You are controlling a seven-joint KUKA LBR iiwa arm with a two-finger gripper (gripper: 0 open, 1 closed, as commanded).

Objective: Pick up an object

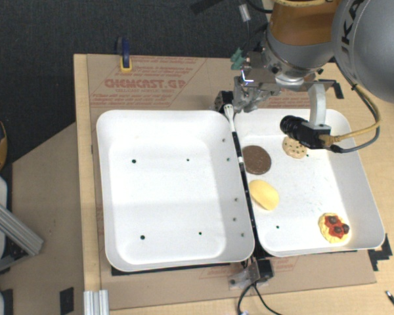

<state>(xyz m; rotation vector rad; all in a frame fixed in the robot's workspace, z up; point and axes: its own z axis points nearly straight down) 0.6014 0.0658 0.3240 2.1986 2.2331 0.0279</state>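
my claw (244,96) hangs over the right bin (308,189), at its far left corner; open or closed, i cannot tell. a flat brown disc (256,159) and a smooth yellow lump (264,195) hug the left rim, with bare floor beside them.

And there it was: red lettering ran across the brown backing sheet (151,71) behind the bins, reading "CHEMCAST GP" in large capitals. Smaller red print just above it was too faint to make out. Over on the grey arm (381,44), a dark "K" showed, the rest of the word cut off
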